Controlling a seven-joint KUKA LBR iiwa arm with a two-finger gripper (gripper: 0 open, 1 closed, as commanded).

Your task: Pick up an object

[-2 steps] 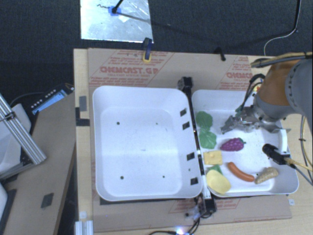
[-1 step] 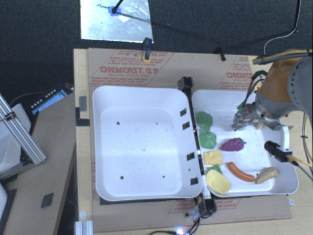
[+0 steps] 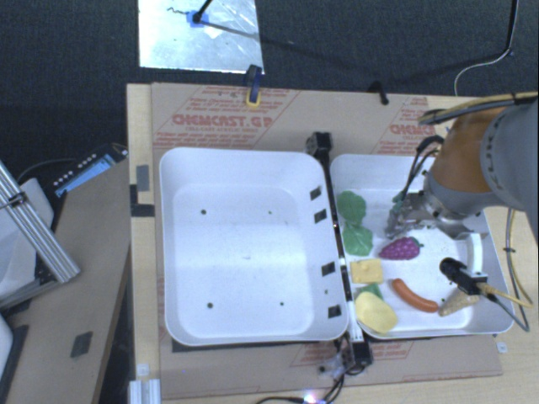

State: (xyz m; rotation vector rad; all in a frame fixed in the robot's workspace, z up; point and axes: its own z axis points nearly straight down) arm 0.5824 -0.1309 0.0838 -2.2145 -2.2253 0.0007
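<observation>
1. Cardboard sheet (image 3: 278, 112) beneath both bins: printed in red along its far edge, apparently "CHEMCAST GP", repeated at the right corner; the smaller print below it is too blurred to read.
2. Left bin (image 3: 244, 242) and right bin (image 3: 375, 168), side by side on the bench. No writing is legible on either.
3. Arm (image 3: 480, 162), grey with an orange band, reaching in from the right over the right bin.
4. Gripper (image 3: 404, 217), low over the far half of the right bin; whether the fingers are open or closed cannot be told from this slant.
5. Candidate objects, all in the right bin: green leaf pieces (image 3: 354, 221), yellow lemon-like piece (image 3: 376, 311), purple grape bunch (image 3: 401, 247), orange sausage (image 3: 416, 296), pale yellow block (image 3: 366, 271).
6. Risks, as judged: the grape bunch lies just beside the gripper, and its lumpy, rounded surface may slip out of a pinch. The objects lie close together, so a descent slightly off centre could nudge a neighbour or close on two at once.
</observation>
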